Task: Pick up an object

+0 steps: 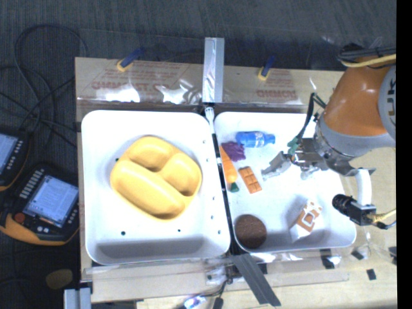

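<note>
The right bin (335, 240) holds several small objects. A blue bottle (255, 138) lies near its far edge, with a purple piece (234, 150) beside it. An orange carrot-like stick (228, 170) lies along the bin's left wall, and an orange ridged block (250, 179) sits next to it. A brown round object (250, 230) and a white-and-orange box (308, 216) are at the near side. My gripper (291, 168) hangs over the middle of this bin, right of the ridged block, open with nothing between its fingers (275, 165).
The left bin (96, 237) holds a large yellow lumpy object (156, 176). A raised divider (219, 172) separates the two bins. The arm's orange band (360, 102) looms over the right bin's far right corner. Handheld devices (45, 201) and cables lie left of the bench.
</note>
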You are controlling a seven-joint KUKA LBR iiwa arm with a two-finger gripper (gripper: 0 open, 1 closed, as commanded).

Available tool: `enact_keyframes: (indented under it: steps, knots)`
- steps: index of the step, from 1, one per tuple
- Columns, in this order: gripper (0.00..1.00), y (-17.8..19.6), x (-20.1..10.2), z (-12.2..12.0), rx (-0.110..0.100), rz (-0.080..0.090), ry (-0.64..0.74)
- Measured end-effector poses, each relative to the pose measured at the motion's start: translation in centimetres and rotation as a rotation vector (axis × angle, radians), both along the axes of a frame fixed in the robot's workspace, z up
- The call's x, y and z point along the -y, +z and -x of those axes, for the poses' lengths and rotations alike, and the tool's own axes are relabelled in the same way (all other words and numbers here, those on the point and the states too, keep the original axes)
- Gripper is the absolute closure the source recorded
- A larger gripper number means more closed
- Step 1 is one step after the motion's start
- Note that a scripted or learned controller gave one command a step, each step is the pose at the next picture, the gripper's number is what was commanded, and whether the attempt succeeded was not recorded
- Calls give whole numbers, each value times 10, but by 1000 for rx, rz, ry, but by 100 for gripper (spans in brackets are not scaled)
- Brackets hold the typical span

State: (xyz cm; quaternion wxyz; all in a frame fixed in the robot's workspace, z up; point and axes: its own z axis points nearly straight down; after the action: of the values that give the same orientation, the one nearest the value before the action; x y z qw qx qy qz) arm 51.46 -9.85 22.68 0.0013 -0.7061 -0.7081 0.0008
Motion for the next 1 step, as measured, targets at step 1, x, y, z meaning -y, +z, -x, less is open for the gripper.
enact_keyframes:
  steps: [1]
  knots:
    - [0, -106, -4, -1, 0, -2, 344]
